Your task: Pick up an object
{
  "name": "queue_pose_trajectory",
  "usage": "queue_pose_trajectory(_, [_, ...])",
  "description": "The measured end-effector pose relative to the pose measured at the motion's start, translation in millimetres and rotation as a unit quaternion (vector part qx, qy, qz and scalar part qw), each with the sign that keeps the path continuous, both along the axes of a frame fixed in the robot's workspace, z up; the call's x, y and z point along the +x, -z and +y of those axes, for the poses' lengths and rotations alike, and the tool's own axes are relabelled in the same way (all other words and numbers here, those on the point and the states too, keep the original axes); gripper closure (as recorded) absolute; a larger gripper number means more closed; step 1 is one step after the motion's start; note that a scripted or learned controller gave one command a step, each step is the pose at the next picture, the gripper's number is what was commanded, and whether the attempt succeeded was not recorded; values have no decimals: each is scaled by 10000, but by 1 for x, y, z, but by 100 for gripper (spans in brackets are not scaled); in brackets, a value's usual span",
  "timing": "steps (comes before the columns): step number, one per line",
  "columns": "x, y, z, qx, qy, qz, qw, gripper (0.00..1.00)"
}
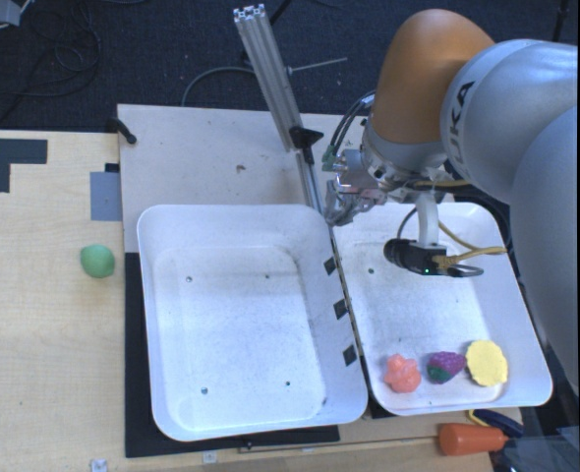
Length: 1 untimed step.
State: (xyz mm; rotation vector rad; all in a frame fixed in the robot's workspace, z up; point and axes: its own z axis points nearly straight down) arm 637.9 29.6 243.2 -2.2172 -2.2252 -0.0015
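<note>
The claw (pixel 344 203) was seen at the right bin's (pixel 413 315) far corner, well apart from the pink lump (pixel 402 373). Its opening could not be told. The rim might be struck.

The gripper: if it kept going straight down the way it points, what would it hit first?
Probably bare floor in the far corner of the right bin, just below the gripper. Depth is unclear, so it could catch the rim between the bins instead.
</note>
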Motion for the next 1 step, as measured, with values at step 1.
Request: queue_pose_trajectory(1, [10,15,49,-1,5,11,10000,100])
